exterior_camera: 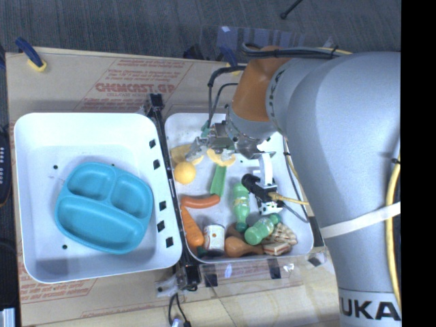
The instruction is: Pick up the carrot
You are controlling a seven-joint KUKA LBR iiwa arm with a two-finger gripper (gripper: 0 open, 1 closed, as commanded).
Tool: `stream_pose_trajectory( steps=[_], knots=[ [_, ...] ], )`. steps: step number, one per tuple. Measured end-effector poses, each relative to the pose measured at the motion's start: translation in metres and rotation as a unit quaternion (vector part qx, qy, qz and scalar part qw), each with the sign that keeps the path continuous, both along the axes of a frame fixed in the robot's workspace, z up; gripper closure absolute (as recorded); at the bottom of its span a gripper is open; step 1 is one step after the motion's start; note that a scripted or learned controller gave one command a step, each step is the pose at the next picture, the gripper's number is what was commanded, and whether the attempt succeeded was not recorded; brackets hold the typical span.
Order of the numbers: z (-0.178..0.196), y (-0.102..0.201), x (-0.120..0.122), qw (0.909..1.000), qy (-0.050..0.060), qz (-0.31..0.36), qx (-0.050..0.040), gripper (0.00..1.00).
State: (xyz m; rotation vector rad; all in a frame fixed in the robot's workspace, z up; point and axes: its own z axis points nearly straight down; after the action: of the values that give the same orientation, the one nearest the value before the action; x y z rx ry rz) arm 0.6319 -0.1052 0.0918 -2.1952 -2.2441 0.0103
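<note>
Orange carrot (191, 227) along the right bin's (308, 227) left wall, lengthwise near-to-far; pincer (219, 144) state unclear.

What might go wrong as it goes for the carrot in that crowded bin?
The carrot lies against the right bin's left wall, with the hot dog and a small can right beside it, so the fingers may have little room or snag a neighbour instead. The gripper hangs near the bin's far end, over the banana, and could nudge other toys on its way.
</note>
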Motion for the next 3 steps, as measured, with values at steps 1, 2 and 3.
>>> stream_pose_trajectory(
  steps=[1,2,3],
  knots=[
    [0.0,0.014,-0.003,0.9955,0.001,-0.094,0.0001,0.0],
    [-0.001,0.013,-0.024,0.9914,0.004,-0.131,0.0006,0.0],
    [0.042,0.0,-0.005,0.992,-0.001,-0.126,0.0013,0.0]
  ],
)
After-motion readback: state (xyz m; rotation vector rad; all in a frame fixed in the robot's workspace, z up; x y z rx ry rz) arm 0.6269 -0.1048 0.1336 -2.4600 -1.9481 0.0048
